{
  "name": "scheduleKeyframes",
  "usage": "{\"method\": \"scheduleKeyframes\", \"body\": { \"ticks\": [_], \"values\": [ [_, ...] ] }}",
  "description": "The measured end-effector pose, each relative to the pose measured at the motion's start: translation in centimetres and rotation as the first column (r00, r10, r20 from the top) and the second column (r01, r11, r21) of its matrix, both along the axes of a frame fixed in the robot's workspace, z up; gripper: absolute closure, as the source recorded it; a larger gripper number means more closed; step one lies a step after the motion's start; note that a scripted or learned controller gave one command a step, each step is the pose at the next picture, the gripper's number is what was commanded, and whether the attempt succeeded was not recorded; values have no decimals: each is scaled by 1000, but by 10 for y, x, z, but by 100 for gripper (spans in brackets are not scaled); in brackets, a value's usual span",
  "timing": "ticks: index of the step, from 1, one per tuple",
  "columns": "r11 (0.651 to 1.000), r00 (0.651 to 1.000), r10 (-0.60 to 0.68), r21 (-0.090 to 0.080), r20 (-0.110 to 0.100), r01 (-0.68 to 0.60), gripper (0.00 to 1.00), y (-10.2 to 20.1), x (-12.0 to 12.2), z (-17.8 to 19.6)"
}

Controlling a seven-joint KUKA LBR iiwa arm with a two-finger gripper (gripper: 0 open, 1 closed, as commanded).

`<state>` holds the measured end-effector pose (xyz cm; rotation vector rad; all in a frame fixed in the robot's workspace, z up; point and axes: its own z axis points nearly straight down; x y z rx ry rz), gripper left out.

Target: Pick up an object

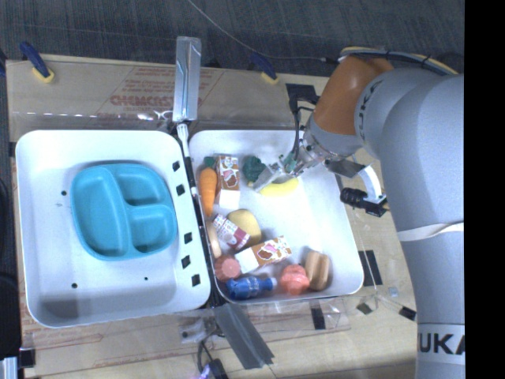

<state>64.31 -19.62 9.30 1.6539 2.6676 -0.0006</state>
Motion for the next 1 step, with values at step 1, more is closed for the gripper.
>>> {"method": "scheduleKeyframes", "body": {
  "ticks": [1],
  "values": [
    [992, 992, -126, 3, -6, 126, 0, 30, -12, -1]
  ]
}}
